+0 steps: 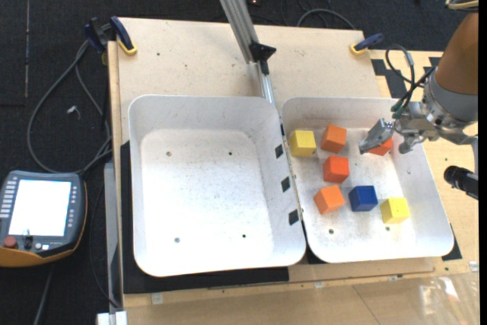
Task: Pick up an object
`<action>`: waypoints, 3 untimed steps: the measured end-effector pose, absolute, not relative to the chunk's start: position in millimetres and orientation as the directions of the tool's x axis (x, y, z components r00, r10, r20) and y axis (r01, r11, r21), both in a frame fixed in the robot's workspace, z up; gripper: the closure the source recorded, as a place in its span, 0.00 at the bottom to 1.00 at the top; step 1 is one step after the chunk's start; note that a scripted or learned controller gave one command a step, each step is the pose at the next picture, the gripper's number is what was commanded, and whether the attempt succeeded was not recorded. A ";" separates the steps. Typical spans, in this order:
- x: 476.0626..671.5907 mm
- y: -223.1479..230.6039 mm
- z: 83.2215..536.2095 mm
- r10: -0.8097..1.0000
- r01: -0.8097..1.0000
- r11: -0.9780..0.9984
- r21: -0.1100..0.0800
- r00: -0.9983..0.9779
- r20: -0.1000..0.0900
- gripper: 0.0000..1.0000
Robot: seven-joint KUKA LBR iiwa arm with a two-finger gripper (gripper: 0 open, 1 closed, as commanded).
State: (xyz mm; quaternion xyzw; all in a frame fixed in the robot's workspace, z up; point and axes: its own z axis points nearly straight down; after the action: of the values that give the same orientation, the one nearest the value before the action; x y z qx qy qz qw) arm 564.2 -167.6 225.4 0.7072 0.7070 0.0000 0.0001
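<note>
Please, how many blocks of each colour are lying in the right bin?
Orange: 4, the last one partly hidden by the gripper
Yellow: 2
Blue: 1
Total: 7 blocks

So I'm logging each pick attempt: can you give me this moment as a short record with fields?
left bin: no blocks in it
right bin: holds all the blocks
yellow blocks: two
orange blocks: three loose
blue block: one, between an orange and a yellow
pincer: over right bin's far right part, an orange-red block at its tips
grasp: cannot tell
</note>
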 end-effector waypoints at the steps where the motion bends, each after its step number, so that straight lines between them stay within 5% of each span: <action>1: 571.9 -132.0 315.1 1.000 1.000 0.007 0.010 -0.007 -0.001 0.00; 2: 504.7 -106.5 241.6 1.000 1.000 -0.002 -0.010 0.002 0.003 0.00; 3: 508.9 -108.1 255.2 1.000 1.000 0.000 0.001 0.000 -0.001 1.00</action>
State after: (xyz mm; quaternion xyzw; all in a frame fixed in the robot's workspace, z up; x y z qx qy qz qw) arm 508.9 -108.1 255.2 0.7070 0.7072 0.0002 0.0009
